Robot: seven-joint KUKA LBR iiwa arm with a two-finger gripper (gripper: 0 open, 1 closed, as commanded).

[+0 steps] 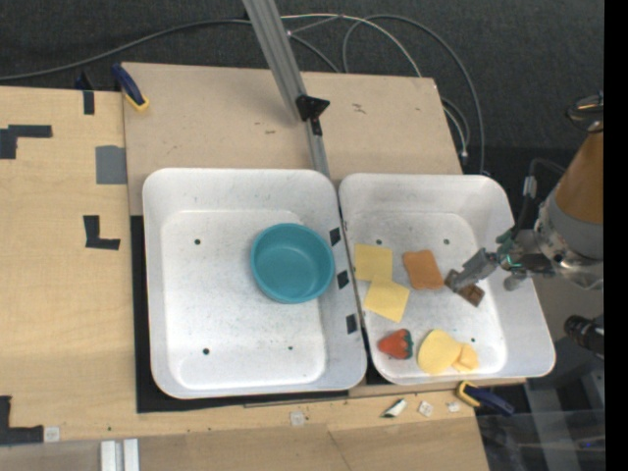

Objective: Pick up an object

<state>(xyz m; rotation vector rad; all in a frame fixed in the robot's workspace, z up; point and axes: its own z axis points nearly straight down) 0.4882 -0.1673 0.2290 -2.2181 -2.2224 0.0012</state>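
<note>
Two white bins share the bench, and in the right bin [491,204] the gripper [469,281], whose spread I cannot tell, sits just beside the orange block [423,269], so it may nudge it aside.

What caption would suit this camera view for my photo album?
Robot end effector reaching into the right bin near an orange block, with a teal bowl in the left bin.

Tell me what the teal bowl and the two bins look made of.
Bowl: probably plastic, given its even teal colour, smooth matte surface and thin rim. Left bin and right bin: apparently moulded white plastic with rounded corners and a soft sheen; dark specks look like dirt or scuffing.
</note>
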